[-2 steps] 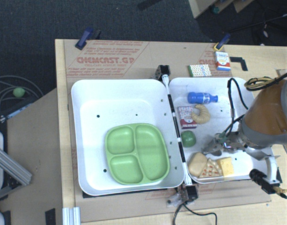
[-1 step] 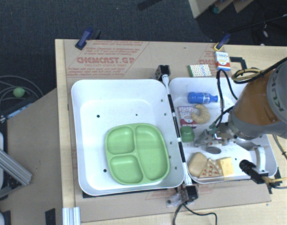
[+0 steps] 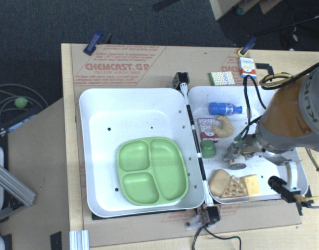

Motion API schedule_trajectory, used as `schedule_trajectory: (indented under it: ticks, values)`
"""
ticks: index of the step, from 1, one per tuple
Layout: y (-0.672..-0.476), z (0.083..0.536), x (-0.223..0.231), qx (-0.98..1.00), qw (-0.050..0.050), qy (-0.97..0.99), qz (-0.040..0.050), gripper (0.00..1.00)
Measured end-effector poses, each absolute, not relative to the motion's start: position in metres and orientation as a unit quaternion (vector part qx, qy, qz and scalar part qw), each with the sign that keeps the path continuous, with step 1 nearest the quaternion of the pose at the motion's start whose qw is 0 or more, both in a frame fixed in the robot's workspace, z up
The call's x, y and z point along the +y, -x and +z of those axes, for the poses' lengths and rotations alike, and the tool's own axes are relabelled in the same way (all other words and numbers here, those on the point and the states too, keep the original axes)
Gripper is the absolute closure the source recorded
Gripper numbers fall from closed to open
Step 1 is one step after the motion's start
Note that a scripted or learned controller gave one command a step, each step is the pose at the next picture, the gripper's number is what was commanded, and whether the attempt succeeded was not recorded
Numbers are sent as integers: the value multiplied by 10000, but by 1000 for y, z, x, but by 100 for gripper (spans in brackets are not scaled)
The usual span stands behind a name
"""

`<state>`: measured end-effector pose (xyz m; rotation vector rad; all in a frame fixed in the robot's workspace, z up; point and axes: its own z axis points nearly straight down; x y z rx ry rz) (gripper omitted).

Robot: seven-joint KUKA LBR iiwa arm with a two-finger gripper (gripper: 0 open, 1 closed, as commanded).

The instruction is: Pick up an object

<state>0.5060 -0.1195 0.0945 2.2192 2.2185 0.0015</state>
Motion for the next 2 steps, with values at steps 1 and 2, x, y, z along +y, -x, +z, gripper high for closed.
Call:
schedule_trajectory:
  ticks: [1,2]
  values:
    - [-503,205,-13,7076,-4,-7066,7,100]
    - [-539,249,5,7075,3,-7067,6,100]
